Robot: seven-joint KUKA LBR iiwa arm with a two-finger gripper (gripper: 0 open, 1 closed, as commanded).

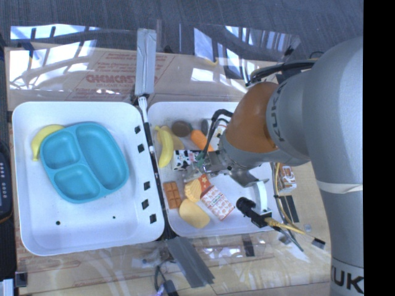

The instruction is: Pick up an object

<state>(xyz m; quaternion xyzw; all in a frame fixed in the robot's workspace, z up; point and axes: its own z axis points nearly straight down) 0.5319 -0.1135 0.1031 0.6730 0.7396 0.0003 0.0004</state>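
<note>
floor [92, 2]: dark grey carpet | bench [111, 73]: brown cardboard under glossy sheet | light: bright window glare

Your arm [333, 103] is thick and grey, with an orange band [250, 119] above the wrist. Black cables loop beside it. White lettering, probably "KUKA", marks the casing.

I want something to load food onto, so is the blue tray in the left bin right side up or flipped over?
Right side up. The blue tray lies flat in the left bin with its three compartments facing up.
</note>
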